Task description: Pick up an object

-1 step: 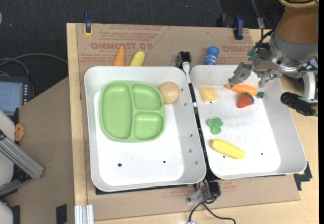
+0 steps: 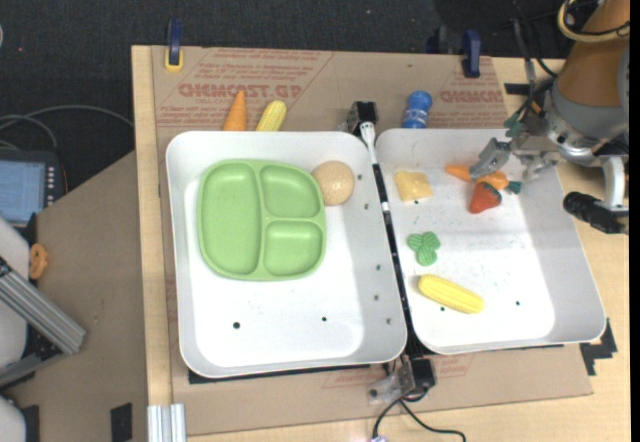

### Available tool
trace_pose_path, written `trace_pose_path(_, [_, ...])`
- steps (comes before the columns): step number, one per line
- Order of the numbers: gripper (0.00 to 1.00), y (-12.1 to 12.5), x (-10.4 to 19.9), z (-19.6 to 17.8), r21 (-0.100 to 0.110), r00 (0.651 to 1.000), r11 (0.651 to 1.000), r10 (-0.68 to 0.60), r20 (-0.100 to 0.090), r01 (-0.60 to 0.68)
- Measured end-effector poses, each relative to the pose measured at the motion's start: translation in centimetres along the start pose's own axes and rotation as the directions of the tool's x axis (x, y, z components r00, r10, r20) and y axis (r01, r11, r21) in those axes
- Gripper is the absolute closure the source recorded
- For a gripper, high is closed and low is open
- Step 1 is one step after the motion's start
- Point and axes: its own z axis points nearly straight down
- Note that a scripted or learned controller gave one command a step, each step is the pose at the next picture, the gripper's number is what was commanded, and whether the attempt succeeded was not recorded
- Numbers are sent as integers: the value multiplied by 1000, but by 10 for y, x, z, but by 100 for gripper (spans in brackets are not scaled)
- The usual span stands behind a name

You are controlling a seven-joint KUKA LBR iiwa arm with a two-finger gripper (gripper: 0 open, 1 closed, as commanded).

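Observation:
My gripper (image 2: 511,168) is over the far right part of the right bin (image 2: 560,270), and its two fingers stand apart, open. A red strawberry-like toy (image 2: 485,198) lies just below and left of it, with nothing visibly between the fingers. An orange carrot piece (image 2: 459,171) rests beside the left finger. Further left in the same bin are a pale yellow block (image 2: 413,185), a green clover-shaped toy (image 2: 425,247) and a yellow corn cob (image 2: 450,294).
The left bin (image 2: 270,330) holds a green divided plate (image 2: 262,219) and a tan ball (image 2: 334,181). Behind the bins on the board lie an orange carrot (image 2: 234,112), a yellow corn (image 2: 271,115) and a blue bottle (image 2: 417,109).

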Motion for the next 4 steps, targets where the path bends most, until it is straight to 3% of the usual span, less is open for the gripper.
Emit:
trace_pose_path(1, [0,-1,40,65,4,1000,1000,-8,-5,8])
trace_pose_path(2, [100,1,37,49,-5,1000,1000,-6,-2,6])
trace_pose_path(3, [0,1,37,50,-4,1000,1000,-6,-2,6])
trace_pose_path(4, [0,-58,89,61,5,1000,1000,-7,-6,7])
